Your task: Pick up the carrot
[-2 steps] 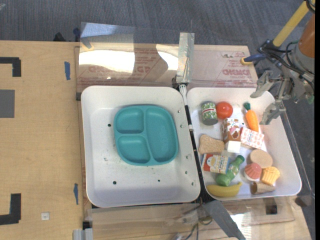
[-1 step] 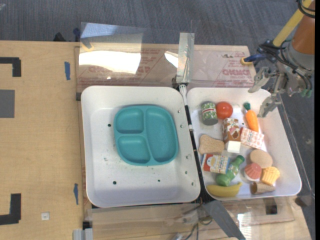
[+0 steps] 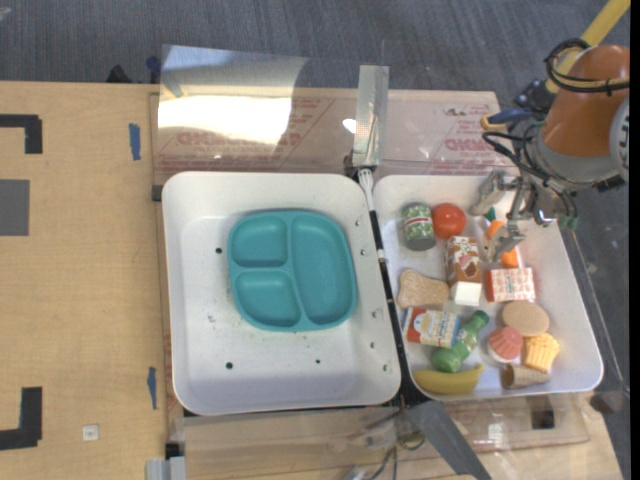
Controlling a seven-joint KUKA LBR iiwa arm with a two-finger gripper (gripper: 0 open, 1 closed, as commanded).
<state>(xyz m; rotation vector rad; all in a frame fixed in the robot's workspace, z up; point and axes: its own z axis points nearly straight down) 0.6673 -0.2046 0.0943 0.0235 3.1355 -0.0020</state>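
Note:
The carrot [image 3: 510,258] is a small orange piece in the right bin [image 3: 585,308], near its upper right, partly hidden under the gripper. More orange shows at its upper end, just left of the gripper. My gripper [image 3: 510,226] hangs low directly over the carrot, below the arm's orange band [image 3: 585,108]. From this angle I cannot make out whether the carrot is gripped or only covered.
The right bin is crowded: a red tomato [image 3: 449,218], a green can [image 3: 417,224], a red-and-white box [image 3: 511,284], bread [image 3: 423,289], a banana [image 3: 447,379] and several other toy foods. The left bin [image 3: 190,298] holds a teal divided plate [image 3: 293,268].

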